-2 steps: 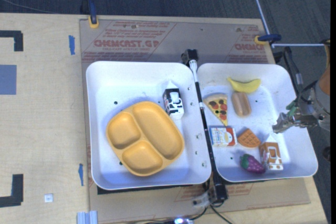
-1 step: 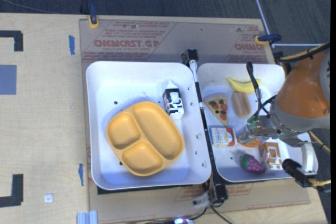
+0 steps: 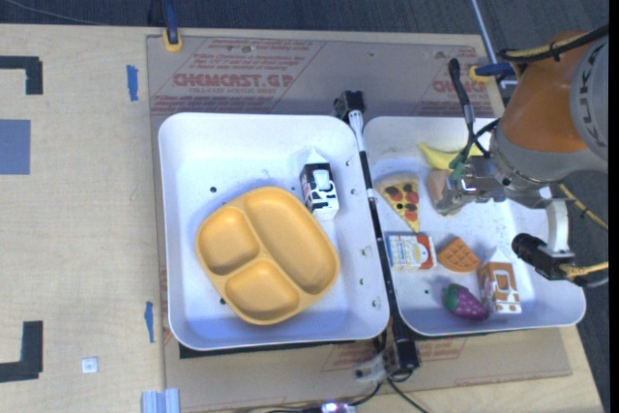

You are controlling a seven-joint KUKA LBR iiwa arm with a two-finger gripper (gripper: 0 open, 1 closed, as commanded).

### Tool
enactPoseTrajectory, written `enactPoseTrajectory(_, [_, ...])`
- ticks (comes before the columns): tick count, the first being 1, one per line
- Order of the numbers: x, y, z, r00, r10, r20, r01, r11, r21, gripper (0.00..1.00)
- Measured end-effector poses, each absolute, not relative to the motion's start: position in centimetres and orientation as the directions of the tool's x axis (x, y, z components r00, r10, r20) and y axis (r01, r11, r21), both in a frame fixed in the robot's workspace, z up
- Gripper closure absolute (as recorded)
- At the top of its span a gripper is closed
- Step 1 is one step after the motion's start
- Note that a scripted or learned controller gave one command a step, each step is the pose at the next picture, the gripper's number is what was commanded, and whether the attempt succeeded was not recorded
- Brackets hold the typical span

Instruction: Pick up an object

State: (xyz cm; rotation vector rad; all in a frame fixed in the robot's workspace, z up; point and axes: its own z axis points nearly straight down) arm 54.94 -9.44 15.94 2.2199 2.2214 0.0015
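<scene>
the gripper (image 3: 451,195) hangs low over the right bin (image 3: 571,309), near the bin's upper middle, at the end of the grey arm (image 3: 556,126) with its orange band. whether it is spread or closed, i cannot tell; the metal tip blurs into a pinkish thing under it.

just left of the gripper lies the pizza slice (image 3: 402,198), a flat yellow wedge with red dots, its point toward the bin's lower side. the banana (image 3: 443,155) lies just above the gripper, yellow and curved, partly under the wrist. below the gripper, apart from it, sit a small white and orange carton (image 3: 409,251) and, beside that, an orange waffle-like piece (image 3: 458,255). further down lie purple grapes (image 3: 465,302) and next to them an orange and white box (image 3: 500,288).

nothing can be seen clamped in the gripper.

the left bin (image 3: 184,169) holds a big yellow tray (image 3: 266,253) with three wells, lying at a slant, and a small black and white can (image 3: 319,189) touching the tray's upper right edge.
</scene>
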Motion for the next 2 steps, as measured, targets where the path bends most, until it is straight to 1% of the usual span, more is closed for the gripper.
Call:
enactPoseTrajectory(1, [47.9, -11.4, 19.3, 0.0, 1.0, 0.001, 1.0, 0.0, -0.001, 1.0])
enactPoseTrajectory(2, [51.8, -11.7, 15.7, 0.0, 1.0, -0.001, 1.0, 0.0, 0.002, 1.0])
